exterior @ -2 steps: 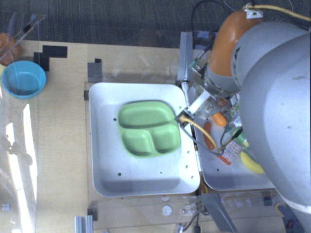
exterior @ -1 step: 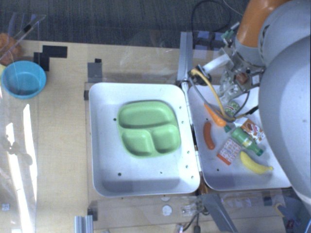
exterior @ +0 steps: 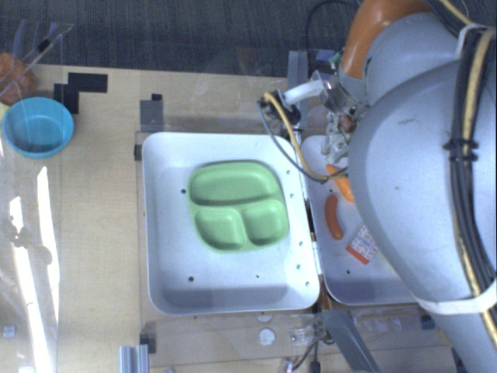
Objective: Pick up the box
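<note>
Box first — the small white box with red print (exterior: 362, 245) lies flat in the right-hand shallow white bin (exterior: 353, 286), toward that bin's near side, partly tucked under the bulk of the grey arm (exterior: 419, 185) that sweeps in from the right. Just beside it, up and to the left, there's a slim orange-red sausage-shaped piece (exterior: 334, 217) lying lengthwise on the bin floor, and a little above that a small orange piece (exterior: 342, 186) pokes out at the arm's edge. The gripper (exterior: 335, 148) hangs over the far part of the right bin, well apart from the box, pointing down near that orange piece; its tips are small and tangled in with cables, so whether it is spread or closed cannot be told from here, and nothing can be seen pinched in it. The orange band (exterior: 373, 22) sits high above the wrist, with a yellow cable (exterior: 286, 130) looping down over the divide between the bins. Over in the left-hand shallow white bin (exterior: 167, 278) rests a light green three-compartment plastic tray (exterior: 237, 206), lying flat near the middle. Out on the wooden table (exterior: 78, 231), far left, stands a blue plastic bowl (exterior: 37, 126).
</note>
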`<act>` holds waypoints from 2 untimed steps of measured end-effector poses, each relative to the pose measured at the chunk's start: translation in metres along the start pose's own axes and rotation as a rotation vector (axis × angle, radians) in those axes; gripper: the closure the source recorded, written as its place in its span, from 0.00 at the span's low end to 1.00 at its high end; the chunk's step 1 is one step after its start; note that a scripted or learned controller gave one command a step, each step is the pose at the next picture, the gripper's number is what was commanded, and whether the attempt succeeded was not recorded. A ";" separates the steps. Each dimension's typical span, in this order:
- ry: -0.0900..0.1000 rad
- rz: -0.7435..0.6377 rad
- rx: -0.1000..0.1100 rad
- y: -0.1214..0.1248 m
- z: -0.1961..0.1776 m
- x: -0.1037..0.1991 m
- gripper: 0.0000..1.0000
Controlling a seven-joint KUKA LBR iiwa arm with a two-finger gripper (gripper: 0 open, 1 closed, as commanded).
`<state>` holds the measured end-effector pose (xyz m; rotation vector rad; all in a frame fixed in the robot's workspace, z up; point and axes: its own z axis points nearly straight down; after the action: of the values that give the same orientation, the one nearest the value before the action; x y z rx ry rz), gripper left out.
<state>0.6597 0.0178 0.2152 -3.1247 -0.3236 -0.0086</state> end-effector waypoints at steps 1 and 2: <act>0.002 0.003 0.002 -0.069 0.027 0.010 1.00; 0.001 0.005 0.001 -0.068 0.027 0.010 0.00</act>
<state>0.6554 0.0865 0.1878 -3.1242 -0.3157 -0.0100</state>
